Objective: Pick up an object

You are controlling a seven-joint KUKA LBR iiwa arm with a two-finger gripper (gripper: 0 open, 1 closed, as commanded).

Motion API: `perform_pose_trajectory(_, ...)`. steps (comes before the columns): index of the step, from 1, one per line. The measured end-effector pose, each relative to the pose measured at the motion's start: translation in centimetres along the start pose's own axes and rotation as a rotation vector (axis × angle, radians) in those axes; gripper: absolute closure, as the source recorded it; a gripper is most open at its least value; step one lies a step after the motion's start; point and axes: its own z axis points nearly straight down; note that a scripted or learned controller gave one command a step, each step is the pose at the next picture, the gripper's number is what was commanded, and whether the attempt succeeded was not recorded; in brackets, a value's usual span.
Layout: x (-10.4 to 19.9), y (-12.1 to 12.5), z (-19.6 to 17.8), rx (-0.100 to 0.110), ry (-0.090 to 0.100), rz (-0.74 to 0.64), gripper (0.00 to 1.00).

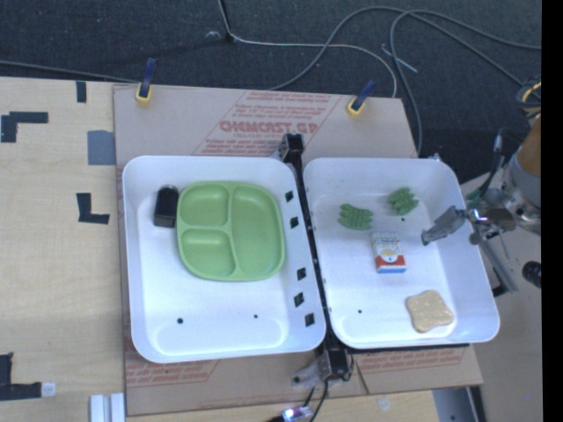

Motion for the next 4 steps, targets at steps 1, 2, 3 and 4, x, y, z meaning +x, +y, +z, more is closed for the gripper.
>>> perform_pose_trajectory(1, 0.2, -0.3, 4.4, 0.001, 0.001, 0.000, 0.00)
perform_pose_trajectory(2, 0.6, 0.4, 10.4, 0.001, 0.001, -0.001, 0.00)
perform_pose_trajectory(3, 0.6, 0.5, 9.1, -0.003, 0.001, -0.002, 1.00)
perform_pose_trajectory(4, 0.4, 0.9, 2.8, -0.010, -0.002, 0.000, 1.00)
